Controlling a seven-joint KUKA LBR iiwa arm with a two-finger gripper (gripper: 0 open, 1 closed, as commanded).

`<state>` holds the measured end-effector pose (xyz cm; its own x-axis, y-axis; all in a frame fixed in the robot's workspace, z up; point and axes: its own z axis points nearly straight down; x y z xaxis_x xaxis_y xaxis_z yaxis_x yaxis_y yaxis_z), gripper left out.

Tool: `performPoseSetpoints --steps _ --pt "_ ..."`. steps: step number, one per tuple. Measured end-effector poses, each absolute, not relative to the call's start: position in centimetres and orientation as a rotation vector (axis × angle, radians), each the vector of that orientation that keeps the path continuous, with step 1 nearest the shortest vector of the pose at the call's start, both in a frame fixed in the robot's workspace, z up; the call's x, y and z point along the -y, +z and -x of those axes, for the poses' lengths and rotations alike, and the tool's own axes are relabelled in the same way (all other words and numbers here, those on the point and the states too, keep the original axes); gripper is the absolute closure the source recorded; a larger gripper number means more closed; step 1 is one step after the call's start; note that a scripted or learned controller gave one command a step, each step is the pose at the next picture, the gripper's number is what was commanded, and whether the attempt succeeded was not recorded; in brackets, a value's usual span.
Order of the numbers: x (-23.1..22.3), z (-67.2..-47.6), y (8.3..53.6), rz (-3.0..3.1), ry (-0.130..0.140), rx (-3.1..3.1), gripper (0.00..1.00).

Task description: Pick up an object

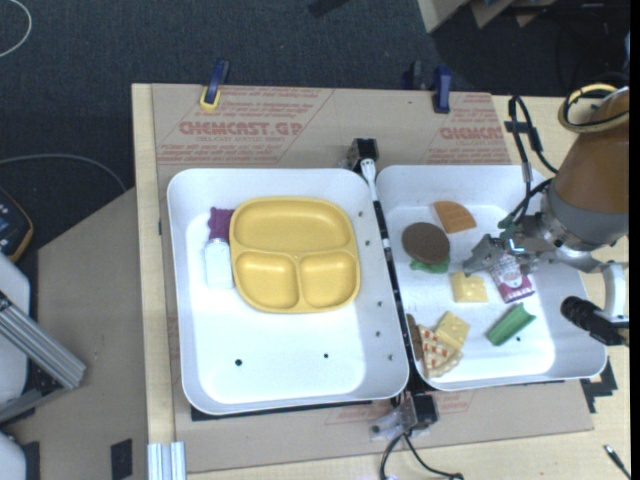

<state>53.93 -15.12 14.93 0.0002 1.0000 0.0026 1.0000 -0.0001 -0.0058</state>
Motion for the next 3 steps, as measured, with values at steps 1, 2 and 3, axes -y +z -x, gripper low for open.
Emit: performPoseSetpoints --steps 1,2,3 --pt "14.4 -54.1 10.3 2.217 0.004 2.216 0.00" --pt "14.3 -54.1 8.3 2.218 0.003 2.218 0.00" --pt "14.4 -54.5 10.0 2.226 -0.009 2.225 1.00"
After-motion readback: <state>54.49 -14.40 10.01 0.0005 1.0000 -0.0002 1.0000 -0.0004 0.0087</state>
